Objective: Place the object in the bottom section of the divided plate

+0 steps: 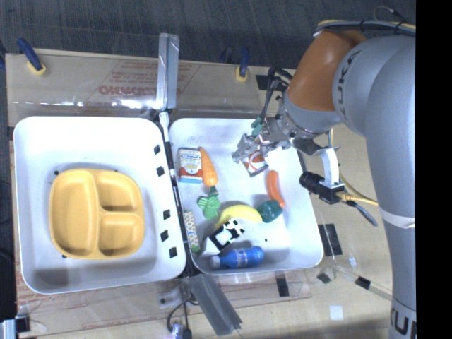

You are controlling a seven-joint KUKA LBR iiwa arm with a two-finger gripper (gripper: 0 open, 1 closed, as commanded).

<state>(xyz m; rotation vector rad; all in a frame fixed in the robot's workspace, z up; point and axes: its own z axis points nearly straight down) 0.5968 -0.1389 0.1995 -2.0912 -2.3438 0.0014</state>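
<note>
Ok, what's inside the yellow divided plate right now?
Nothing visible: all the sections of the yellow divided plate in the left bin look bare. The toys lie in the right bin. What is under the plate is covered.

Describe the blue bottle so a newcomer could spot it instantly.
Look in the right white bin, at the edge nearest the camera. The blue bottle lies on its side there, below the banana and the black-and-white toy. It is the one blue item in that bin.

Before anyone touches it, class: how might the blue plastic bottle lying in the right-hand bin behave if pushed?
The blue plastic bottle lies on its side, so its round body would probably roll. It looks small, likely light. Its smooth surface may slip between fingers.
</note>
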